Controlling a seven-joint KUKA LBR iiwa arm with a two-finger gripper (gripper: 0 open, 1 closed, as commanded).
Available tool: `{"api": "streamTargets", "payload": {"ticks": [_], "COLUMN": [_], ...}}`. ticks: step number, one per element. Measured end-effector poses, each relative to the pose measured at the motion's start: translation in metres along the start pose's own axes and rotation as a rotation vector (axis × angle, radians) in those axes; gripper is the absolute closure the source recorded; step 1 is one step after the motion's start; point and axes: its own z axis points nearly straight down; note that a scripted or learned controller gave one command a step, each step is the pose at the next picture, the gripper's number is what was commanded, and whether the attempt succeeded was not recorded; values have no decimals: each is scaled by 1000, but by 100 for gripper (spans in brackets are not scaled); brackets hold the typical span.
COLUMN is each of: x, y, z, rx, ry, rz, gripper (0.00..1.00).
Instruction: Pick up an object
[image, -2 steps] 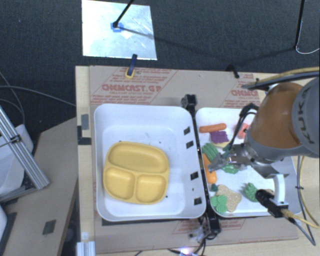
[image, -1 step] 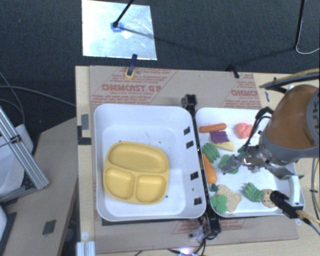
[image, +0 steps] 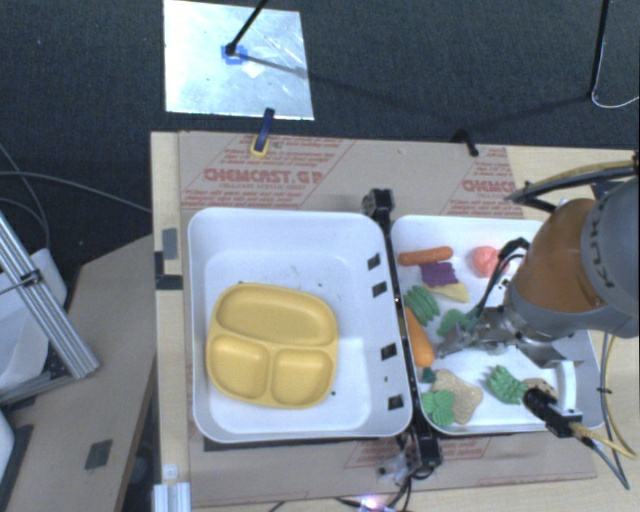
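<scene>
The right white bin (image: 560, 222) holds several toy foods: an orange sausage (image: 425, 256), a purple piece (image: 438, 273), a pink piece (image: 484, 259), a yellow wedge (image: 456, 292), a green leafy piece (image: 421, 303), an orange carrot (image: 420, 342), a tan cookie (image: 460, 393) on a small green plate (image: 436, 407), and a green piece (image: 505, 383). My gripper (image: 458, 338) is low in the middle of this bin, right by a dark green piece (image: 453, 322) and just right of the carrot. Nothing is visibly held.
The left white bin (image: 290, 225) holds a yellow divided tray (image: 272, 343). The divider (image: 395, 310) between the bins carries black clips. My arm's orange band (image: 565, 262) and grey wrist cover the right bin's right side. Cardboard (image: 330, 165) surrounds both bins.
</scene>
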Motion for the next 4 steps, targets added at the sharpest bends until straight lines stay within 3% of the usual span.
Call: {"api": "streamTargets", "payload": {"ticks": [1, 2, 3, 4], "x": [27, 99, 181, 175], "y": [52, 95, -19, -14], "z": [0, -106, -98, -109], "rx": [-8, -16, 6, -4], "ry": [-7, 3, 7, 2], "rz": [-6, -14, -14, -7], "gripper": [0, 0, 0, 100]}}
